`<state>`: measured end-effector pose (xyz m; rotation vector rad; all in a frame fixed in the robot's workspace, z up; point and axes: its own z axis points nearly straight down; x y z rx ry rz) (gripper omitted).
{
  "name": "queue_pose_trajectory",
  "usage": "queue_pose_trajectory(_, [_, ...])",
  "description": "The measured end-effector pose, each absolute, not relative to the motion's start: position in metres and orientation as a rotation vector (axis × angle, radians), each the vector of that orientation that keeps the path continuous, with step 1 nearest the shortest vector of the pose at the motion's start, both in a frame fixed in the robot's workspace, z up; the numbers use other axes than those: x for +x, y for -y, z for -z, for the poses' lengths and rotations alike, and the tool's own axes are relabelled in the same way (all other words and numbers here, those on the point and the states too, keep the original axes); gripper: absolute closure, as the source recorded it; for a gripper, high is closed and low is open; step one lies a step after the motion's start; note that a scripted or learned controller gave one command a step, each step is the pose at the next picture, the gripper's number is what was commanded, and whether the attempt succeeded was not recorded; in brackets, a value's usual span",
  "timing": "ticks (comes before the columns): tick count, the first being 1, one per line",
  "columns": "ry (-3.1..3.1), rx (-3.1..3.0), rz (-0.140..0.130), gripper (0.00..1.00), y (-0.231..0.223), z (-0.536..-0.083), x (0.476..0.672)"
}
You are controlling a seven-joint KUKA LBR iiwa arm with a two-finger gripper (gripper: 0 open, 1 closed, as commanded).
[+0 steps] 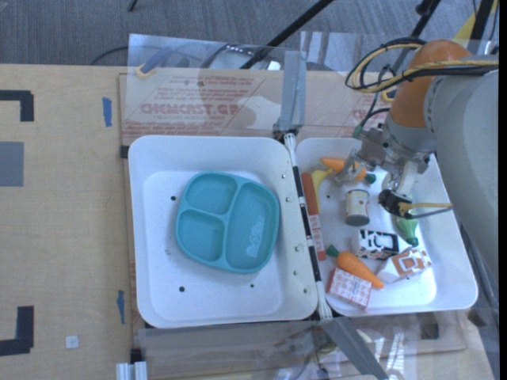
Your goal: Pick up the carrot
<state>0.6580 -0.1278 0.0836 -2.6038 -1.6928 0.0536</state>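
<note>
The carrot (360, 267) is orange and tapered, lying at a slant in the front half of the right bin (455, 291), between a red patterned packet (349, 286) and a black-and-white item (378, 242). My gripper (379, 182) hangs over the back half of that bin, well behind the carrot, below the orange band of the arm (420, 85). Its fingers stand apart and open, with nothing between them. A small grey can (356, 206) lies just in front of the left finger (353, 170).
A small orange piece (333, 165), a yellow item (319, 179) and a long red-brown stick (309, 200) lie along the right bin's left side. A green item (407, 229) and an orange-white box (409, 264) sit right of the carrot. The left bin (150, 212) holds a teal divided plate (228, 222).
</note>
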Motion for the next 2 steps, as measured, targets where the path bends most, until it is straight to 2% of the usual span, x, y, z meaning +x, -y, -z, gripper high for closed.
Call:
queue_pose_trajectory(1, [1.704, -2.612, -0.037, 1.00, 0.126, -0.095, 0.662])
queue_pose_trajectory(2, [1.672, -2.657, -0.004, 1.00, 0.099, -0.184, 0.633])
